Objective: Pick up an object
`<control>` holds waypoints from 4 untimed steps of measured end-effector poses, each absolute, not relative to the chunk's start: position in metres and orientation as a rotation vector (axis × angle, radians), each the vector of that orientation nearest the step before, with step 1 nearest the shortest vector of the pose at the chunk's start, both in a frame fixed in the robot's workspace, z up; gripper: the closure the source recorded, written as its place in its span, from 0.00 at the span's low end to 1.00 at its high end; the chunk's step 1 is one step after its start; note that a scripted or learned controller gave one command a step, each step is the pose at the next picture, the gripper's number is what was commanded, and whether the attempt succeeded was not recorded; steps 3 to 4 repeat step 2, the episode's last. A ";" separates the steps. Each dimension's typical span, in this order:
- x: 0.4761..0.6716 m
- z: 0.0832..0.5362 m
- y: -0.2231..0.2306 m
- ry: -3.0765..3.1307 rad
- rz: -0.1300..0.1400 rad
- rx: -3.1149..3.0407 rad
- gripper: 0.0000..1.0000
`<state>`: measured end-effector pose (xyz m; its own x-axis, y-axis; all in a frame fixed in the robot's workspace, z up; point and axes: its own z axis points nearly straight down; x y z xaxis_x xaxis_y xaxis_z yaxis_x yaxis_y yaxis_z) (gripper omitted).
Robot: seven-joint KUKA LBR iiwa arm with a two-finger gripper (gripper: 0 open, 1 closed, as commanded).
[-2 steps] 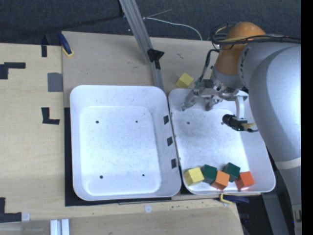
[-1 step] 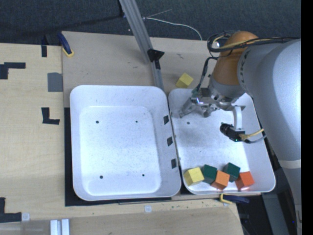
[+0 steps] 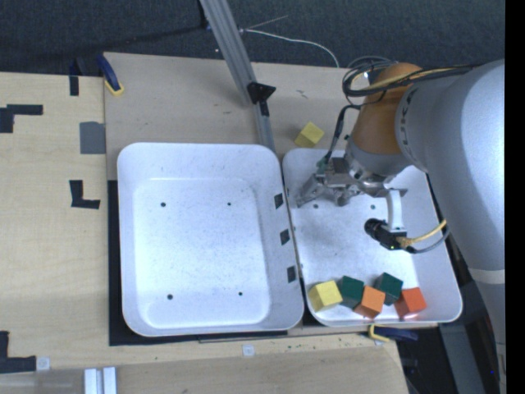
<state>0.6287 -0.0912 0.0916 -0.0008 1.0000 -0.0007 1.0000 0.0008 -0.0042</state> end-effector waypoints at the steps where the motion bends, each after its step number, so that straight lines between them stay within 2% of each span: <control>1: 0.629 0.101 -0.091 -2.221 0.003 -2.218 1.00; 2: 0.543 0.196 -0.086 -2.220 -0.002 -2.223 1.00; 4: 0.543 0.196 -0.086 -2.220 -0.002 -2.223 1.00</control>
